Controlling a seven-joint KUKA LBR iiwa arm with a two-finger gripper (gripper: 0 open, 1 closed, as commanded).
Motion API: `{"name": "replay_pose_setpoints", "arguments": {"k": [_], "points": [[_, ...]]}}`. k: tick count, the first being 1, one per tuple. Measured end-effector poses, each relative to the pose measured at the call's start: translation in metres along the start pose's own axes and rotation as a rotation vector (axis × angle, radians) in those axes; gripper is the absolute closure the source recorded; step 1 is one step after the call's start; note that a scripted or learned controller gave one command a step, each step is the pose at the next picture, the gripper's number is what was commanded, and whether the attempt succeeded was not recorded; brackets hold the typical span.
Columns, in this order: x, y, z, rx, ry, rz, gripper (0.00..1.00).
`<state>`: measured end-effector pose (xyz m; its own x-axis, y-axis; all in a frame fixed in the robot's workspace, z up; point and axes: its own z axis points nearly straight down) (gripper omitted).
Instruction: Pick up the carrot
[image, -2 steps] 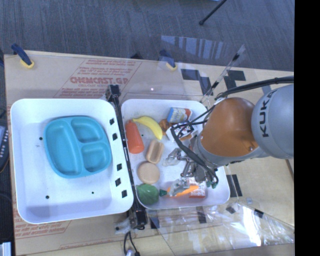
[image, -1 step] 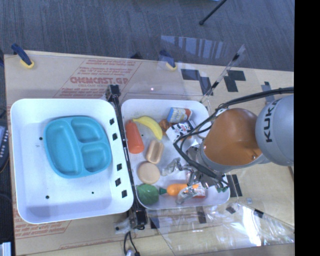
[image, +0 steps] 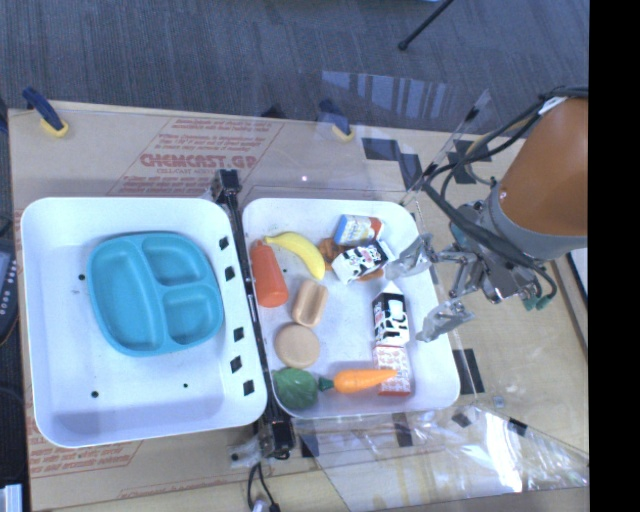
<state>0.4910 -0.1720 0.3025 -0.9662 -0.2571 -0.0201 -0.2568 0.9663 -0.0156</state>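
We see the carrot (image: 362, 380) lying in the right bin (image: 425, 385); our hand (image: 430, 290) hovers spread, holding nothing.

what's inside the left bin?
The shallow white left bin holds one thing: a blue plastic divided tray with three compartments, lying flat with nothing in them. The bin floor beneath the tray is covered, so anything there cannot be seen.

A blue divided plate (image: 155, 293) sits in the left bin (image: 40, 330). The right bin (image: 425, 375) holds a banana (image: 298, 252), a green vegetable (image: 295, 388), a milk carton (image: 392, 330) and a round bun (image: 297, 346).
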Motion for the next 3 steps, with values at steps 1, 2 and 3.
{"name": "replay_pose_setpoints", "arguments": {"k": [1, 2, 3], "points": [[0.003, 0.029, 0.110, -0.024, 0.023, -0.390, 0.00], [0.000, 0.037, 0.211, -0.027, 0.019, -0.668, 0.00], [-0.002, 0.038, 0.201, -0.027, 0.019, -0.676, 1.00]]}}
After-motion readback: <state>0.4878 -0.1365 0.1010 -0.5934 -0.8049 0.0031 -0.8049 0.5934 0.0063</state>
